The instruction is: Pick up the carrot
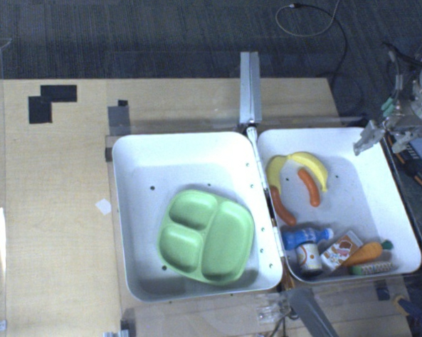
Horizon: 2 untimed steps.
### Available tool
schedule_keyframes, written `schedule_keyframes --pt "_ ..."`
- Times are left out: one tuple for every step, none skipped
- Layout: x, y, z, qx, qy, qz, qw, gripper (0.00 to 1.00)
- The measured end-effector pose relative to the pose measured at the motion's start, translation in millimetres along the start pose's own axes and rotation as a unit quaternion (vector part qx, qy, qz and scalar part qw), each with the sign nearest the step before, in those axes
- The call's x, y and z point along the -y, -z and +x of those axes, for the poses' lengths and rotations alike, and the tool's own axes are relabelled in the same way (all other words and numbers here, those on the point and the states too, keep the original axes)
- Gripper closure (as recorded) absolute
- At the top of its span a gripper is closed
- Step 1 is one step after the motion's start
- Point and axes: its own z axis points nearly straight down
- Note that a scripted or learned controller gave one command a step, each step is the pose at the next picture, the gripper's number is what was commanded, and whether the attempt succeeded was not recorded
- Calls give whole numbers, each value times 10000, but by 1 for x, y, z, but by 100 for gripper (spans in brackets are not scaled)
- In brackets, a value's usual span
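Note:
The carrot [364, 252] is orange with a green top. It lies near the front right corner of the right bin [394, 188], between a small carton [339, 251] and a pale cob-like thing [374, 267]. My gripper [368, 137] hangs over the bin's back right corner, far from the carrot, with nothing seen in it.
The right bin also holds a banana [302, 165], two orange sausages [309, 186] [282, 208], a blue bottle [306, 236] and a can [308, 258]. A green divided plate [206, 236] lies in the left bin [138, 204]. A metal post [249, 91] stands behind the bins.

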Motion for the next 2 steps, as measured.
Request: schedule_keyframes --pt "104 -49 -20 -1 -110 7 9999 0" --pt "103 -76 11 -4 -767 -1 9971 0"
